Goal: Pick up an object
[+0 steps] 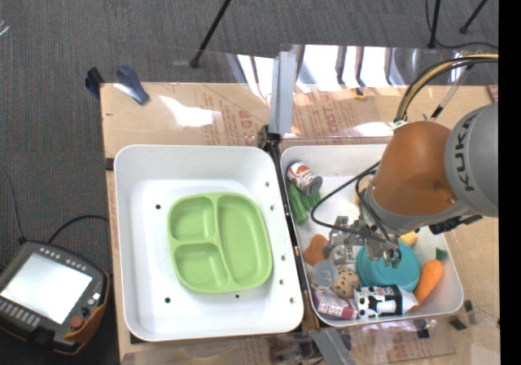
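Note:
The right bin (453, 296) holds several small objects. My gripper (373, 246) hangs low over its middle, under the orange wrist band (415, 168), right above a teal round item (391, 270). Around it lie an orange carrot (430, 275), a black-and-white cow-patterned bottle (383, 301), a speckled cookie (347, 282), a grey round lid (324, 274) and an orange lump (316, 249). Toward the back left of the bin are a small can (304, 177) and a green vegetable (299, 205). The gripper's tips are lost in the clutter.
The left bin (146, 184) holds a green divided plate (220, 241). A grey post (282, 90) rises behind the seam between the bins. A tablet-like pendant (49, 290) lies on the floor at the left. Cables loop off the arm above the right bin.

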Controlling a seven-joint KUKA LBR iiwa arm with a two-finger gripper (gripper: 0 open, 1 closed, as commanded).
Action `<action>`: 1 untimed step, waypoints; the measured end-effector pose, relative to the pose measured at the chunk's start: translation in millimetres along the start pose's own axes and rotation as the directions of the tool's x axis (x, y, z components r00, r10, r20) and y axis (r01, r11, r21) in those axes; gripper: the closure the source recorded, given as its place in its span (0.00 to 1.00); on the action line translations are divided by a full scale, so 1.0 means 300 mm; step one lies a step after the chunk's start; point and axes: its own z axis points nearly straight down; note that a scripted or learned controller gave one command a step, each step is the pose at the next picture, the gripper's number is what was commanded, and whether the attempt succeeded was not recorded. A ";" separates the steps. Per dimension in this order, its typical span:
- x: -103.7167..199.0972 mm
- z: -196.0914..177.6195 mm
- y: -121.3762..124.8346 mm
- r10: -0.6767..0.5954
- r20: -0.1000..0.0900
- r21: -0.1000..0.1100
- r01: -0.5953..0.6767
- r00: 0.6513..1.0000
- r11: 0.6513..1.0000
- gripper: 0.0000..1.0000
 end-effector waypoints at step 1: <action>-0.051 0.001 0.029 0.087 0.006 0.000 -0.087 0.996 0.996 1.00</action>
